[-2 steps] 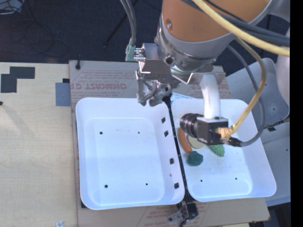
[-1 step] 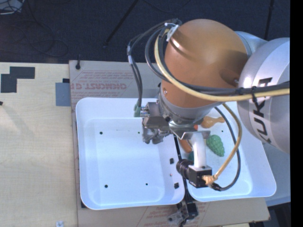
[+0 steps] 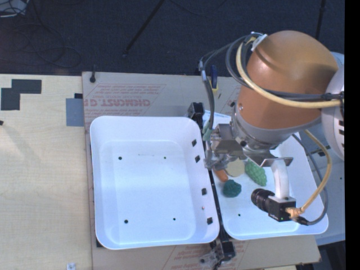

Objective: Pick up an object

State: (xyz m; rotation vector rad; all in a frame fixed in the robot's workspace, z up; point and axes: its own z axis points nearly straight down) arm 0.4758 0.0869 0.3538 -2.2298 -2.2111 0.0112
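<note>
A small orange piece (image 3: 221,175) lies in the right bin (image 3: 253,225), close to its left wall and just under the hand (image 3: 219,161). A pale yellow piece (image 3: 235,167) touches it on the right. Beyond that lies a light green bumpy piece (image 3: 256,173), and a dark green lump (image 3: 232,189) sits just below the cluster. The hand hangs low over the orange and yellow pieces, but whether it is open or closed cannot be told, since the arm (image 3: 287,72) and its orange band cover it from above. The left bin (image 3: 146,179) stands beside it, both on printed cardboard (image 3: 124,97) on the pale surface (image 3: 45,179).
</note>
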